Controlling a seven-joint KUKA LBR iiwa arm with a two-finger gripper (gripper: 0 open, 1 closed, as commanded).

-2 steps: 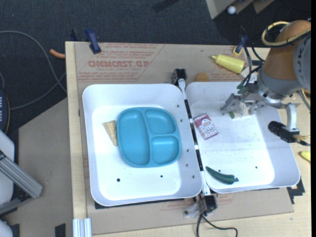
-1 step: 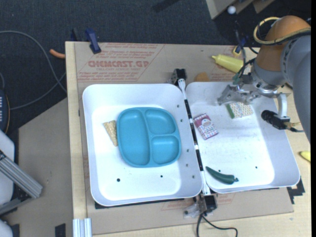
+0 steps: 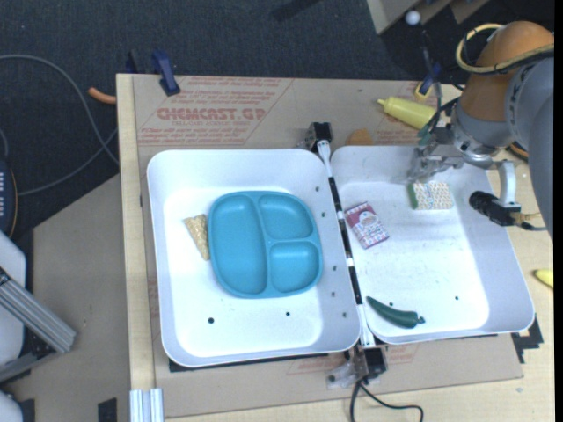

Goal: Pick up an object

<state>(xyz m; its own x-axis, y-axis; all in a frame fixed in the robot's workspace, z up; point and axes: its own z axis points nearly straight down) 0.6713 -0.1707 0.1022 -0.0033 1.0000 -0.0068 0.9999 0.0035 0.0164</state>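
My gripper (image 3: 428, 169) hangs low over the back of the right bin (image 3: 493, 319), coming in from the right. Directly in front of it and touching or nearly touching its tip lies a small pale speckled block (image 3: 432, 196). A red and white packet (image 3: 366, 225) rests near the bin's left wall. A dark green pod-shaped piece (image 3: 395, 313) sits by the front edge. The left bin (image 3: 176, 323) holds a blue divided plate (image 3: 264, 242) with a tan wedge (image 3: 197, 232) at its left side.
A yellow object (image 3: 406, 110) lies on the bench behind the right bin, close to the arm. A black divider (image 3: 339, 227) runs between the two bins. Blue clamps (image 3: 164, 70) hold the board at the back.
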